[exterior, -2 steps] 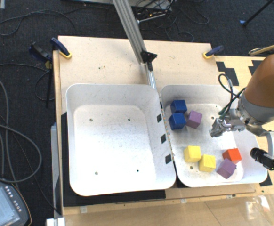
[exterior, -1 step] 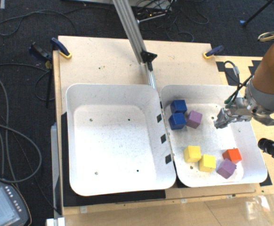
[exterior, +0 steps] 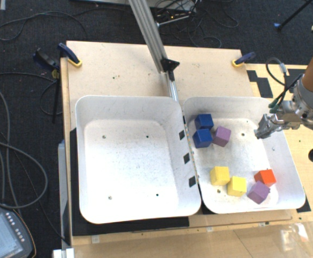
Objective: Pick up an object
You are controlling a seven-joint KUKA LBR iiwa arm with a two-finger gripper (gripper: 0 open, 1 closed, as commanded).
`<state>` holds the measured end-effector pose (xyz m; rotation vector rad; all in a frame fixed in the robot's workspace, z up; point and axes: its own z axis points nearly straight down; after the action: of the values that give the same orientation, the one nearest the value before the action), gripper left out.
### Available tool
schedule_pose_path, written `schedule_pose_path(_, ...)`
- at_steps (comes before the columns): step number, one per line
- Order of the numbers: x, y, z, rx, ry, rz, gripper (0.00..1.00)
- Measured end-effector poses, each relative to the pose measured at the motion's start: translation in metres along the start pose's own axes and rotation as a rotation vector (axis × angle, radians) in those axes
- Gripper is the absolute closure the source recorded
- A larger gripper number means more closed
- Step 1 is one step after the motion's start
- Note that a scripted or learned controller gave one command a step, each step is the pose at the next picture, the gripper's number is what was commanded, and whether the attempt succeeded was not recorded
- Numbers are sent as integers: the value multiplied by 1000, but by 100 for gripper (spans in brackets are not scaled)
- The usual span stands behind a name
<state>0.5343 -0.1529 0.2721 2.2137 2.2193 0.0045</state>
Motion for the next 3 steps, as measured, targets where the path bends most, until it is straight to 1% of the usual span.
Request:
schedule_pose_path(1,51,18,17,8,4,-5,100)
schedule_pose_path(2,111,36,29,7,4,-6,100)
schedule_pose_path(3,168,43,41,8,4,-6,100)
